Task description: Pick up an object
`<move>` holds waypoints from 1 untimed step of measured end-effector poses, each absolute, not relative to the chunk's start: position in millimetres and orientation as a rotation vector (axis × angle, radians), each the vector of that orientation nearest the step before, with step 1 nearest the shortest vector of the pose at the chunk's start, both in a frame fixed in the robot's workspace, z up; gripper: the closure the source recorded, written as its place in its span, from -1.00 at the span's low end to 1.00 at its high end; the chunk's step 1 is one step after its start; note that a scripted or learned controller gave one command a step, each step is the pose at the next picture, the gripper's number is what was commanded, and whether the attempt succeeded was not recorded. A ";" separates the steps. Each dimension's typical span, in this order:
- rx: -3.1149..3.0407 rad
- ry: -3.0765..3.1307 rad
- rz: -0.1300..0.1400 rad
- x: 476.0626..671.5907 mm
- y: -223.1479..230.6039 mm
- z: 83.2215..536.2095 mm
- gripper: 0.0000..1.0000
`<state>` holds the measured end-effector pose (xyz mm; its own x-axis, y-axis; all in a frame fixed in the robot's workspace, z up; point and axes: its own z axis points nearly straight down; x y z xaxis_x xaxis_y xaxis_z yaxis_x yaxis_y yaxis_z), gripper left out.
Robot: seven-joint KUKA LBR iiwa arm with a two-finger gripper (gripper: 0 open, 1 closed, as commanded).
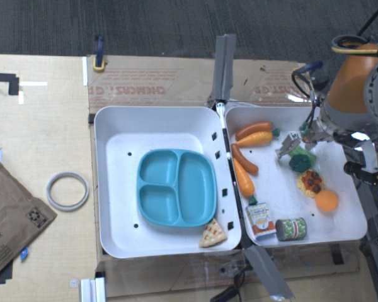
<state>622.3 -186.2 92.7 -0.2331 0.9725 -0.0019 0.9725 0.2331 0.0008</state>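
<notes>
Claw low in right white bin, touching upper edge of green broccoli-shaped toy; cannot tell its state. Round orange ball lies below-right of broccoli toy.

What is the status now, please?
Gripper low in right bin, above broccoli. Nothing seen held. Carrots lie close on the left.

Bright, even overhead light leaves the two white bins almost glaring, with only soft, short shadows under their contents, and the whole picture is sharp though slightly grainy.
</notes>
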 end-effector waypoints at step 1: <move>2.086 2.359 0.003 522.2 -214.5 90.8 -1.00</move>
